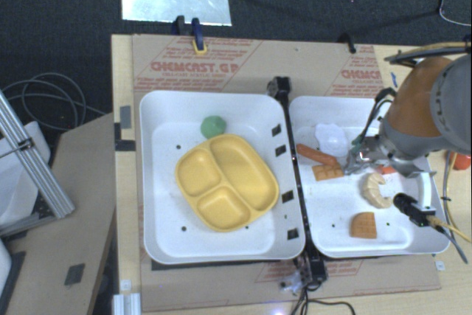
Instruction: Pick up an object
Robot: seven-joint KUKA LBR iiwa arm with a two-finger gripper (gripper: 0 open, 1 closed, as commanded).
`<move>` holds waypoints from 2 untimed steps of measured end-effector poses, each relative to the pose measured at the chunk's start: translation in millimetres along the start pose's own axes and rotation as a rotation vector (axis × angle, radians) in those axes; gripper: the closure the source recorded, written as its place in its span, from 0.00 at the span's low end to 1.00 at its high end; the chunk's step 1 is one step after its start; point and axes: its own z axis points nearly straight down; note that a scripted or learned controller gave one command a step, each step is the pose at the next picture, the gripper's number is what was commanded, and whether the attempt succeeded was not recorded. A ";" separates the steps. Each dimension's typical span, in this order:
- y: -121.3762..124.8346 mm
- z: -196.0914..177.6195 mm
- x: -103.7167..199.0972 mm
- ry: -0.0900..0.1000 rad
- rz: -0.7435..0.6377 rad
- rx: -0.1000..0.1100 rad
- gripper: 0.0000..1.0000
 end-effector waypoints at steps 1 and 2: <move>-56.1 -67.8 -64.2 -0.004 0.017 0.002 1.00; -85.0 -75.3 -47.4 0.001 0.011 0.006 1.00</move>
